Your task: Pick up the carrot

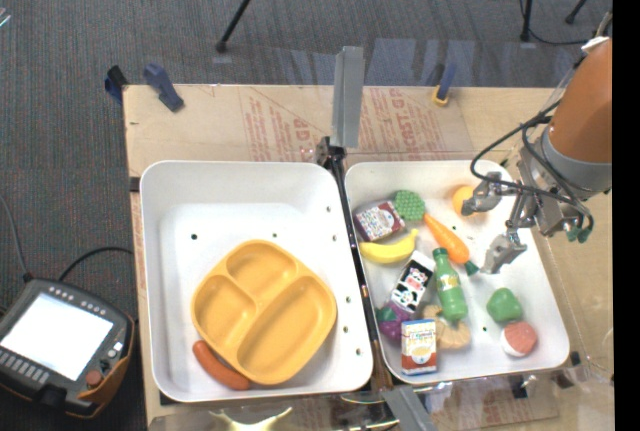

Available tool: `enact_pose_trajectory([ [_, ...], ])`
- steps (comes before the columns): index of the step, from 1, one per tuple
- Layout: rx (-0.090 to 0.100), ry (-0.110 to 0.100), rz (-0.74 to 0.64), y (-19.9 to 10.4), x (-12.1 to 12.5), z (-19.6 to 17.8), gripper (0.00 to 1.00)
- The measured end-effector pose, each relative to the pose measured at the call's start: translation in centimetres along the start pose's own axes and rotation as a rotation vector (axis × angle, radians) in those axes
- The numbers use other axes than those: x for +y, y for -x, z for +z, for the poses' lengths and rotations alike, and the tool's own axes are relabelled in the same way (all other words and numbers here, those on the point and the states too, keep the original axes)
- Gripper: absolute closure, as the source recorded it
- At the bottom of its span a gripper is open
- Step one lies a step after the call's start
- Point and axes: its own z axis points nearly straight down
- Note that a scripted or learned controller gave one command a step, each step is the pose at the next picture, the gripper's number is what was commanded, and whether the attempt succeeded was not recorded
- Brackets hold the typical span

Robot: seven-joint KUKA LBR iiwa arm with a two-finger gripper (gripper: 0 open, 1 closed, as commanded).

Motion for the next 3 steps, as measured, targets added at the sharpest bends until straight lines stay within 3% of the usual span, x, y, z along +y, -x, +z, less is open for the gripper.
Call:
enact_pose_trajectory([
  [1, -0.007, 0.000, 0.084, 0.8, 0.2, 11.7, 0.00],
  [2, -0.004, 0.000, 0.487, 6.4, -0.2, 9.4, 0.00],
  [3, 0.001, 0.000, 0.594, 6.6, -0.7, 13.5, 0.00],
])
